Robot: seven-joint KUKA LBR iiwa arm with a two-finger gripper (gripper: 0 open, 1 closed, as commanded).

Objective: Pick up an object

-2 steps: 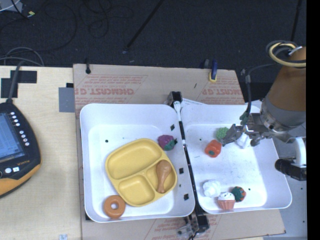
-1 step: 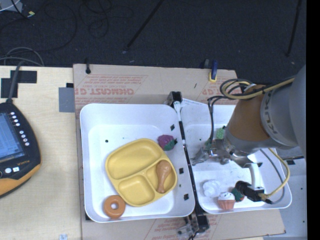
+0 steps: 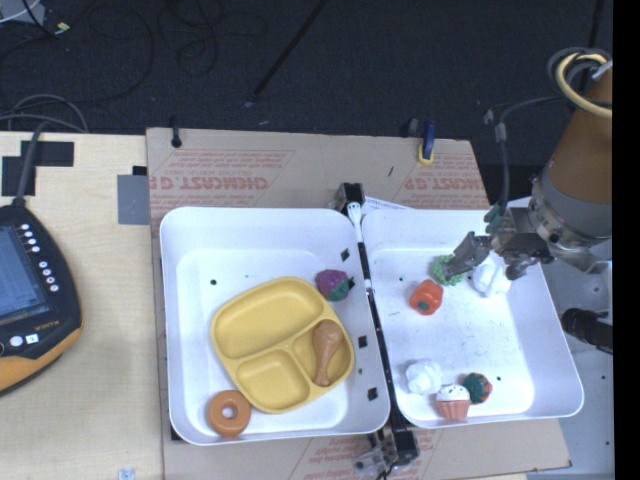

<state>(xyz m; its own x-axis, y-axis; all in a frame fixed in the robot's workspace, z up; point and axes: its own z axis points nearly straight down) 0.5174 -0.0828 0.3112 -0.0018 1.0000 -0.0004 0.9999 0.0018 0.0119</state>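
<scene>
My gripper [image 3: 464,259] hangs low over the upper part of the right bin [image 3: 560,368], reaching in from the right. Its tip sits right against a small green toy [image 3: 441,269], and whether it holds the toy is unclear. A white crumpled object [image 3: 491,280] lies just right of the tip. Slightly lower left of the gripper lies a red pepper toy [image 3: 426,297]. Near the bin's front edge are a white lump [image 3: 423,375], a cupcake [image 3: 453,403] and a red-and-green toy [image 3: 479,387].
The left bin [image 3: 190,268] holds a yellow divided plate [image 3: 262,328] with a drumstick [image 3: 326,349] on it, a donut [image 3: 229,413] at the front and a purple toy [image 3: 334,284] by the divider [image 3: 366,298]. A pendant [image 3: 25,288] lies far left.
</scene>
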